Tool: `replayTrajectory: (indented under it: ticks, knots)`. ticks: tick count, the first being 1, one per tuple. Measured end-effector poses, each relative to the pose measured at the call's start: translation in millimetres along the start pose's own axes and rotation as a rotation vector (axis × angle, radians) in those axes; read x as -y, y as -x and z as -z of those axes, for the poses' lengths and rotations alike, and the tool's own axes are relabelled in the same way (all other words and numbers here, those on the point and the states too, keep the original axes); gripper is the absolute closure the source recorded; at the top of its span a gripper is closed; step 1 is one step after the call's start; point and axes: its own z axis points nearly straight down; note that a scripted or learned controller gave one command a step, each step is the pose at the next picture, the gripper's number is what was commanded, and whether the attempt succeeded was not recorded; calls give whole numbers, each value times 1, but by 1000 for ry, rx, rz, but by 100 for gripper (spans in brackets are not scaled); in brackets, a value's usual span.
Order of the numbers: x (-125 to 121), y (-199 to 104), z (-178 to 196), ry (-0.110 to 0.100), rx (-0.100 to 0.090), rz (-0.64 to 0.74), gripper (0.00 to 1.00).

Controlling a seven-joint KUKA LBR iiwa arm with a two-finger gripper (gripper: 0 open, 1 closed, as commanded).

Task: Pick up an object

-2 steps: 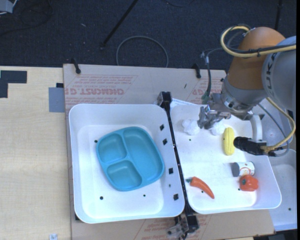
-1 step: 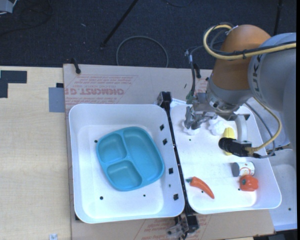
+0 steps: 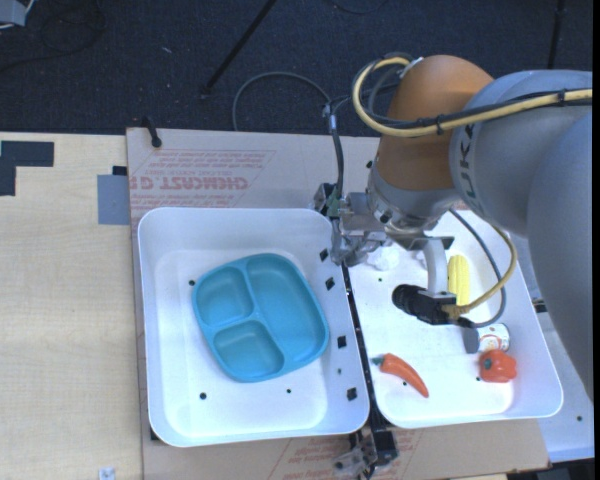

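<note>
A light blue divided plate point(image 3: 259, 315) lies in the left white bin point(image 3: 170, 368); right of it, an orange-red chili pepper point(image 3: 404, 372), yellow corn point(image 3: 459, 279), red tomato point(image 3: 497, 366).

Smooth white plastic with a soft sheen for both bins point(image 3: 160, 298). Glossy turquoise plastic for the divided tray point(image 3: 260, 313). Matt brown cardboard point(image 3: 210, 173) underneath, on pale wood-grain bench point(image 3: 50, 308). Shiny plastic look on the chilli point(image 3: 405, 372), tomato point(image 3: 497, 366) and corn cob point(image 3: 459, 279). Satin grey and orange shell on the arm point(image 3: 500, 138).
</note>
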Motion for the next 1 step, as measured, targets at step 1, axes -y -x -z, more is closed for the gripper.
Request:
replayTrajectory:
  ticks: [1]
  knots:
    - [-4,-50,9,3,1,-1,100]
